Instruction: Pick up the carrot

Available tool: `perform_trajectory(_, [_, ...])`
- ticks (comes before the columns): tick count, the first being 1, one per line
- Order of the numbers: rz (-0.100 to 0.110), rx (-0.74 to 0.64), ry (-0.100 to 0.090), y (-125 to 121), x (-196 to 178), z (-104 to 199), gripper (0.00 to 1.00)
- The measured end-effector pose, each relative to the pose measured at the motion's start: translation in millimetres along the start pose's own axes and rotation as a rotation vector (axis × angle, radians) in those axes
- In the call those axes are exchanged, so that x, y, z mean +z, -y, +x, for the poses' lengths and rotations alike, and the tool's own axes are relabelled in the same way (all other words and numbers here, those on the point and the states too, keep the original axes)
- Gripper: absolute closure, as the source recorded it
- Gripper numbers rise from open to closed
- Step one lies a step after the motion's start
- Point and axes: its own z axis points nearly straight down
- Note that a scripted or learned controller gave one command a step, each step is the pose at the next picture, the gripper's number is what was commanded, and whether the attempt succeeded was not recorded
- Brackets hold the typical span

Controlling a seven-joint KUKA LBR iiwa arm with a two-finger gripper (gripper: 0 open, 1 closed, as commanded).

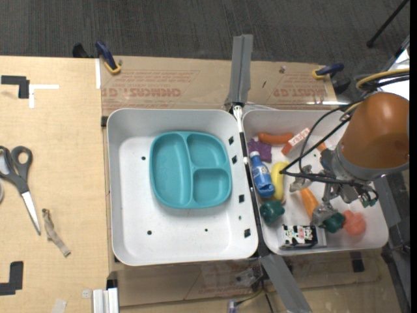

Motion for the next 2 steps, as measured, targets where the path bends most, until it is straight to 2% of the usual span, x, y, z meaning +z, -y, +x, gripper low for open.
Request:
perform_trajectory(1, [0.022, -0.064, 0.036, -20.6, -8.9, 21.6, 0.00])
perform_trajectory(2, [0.014, -0.407, 0.020, -40.1, -5.5, 6.5, 0.00])
